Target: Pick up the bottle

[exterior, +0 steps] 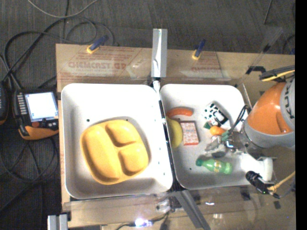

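Green bottle [214, 165] — one — beside pincer [221, 146].

Two bins sat side by side on the tabletop [64, 75]. The left bin [72, 104] had just a sectioned plate [115, 150] in it. The right bin [192, 92] held the clutter: the bottle [214, 165] lying on its side near the front, a small box [189, 133] behind it, and the hand [229, 142] just right of that.

Arm [273, 119] cut off at right edge; fingers' state unclear.
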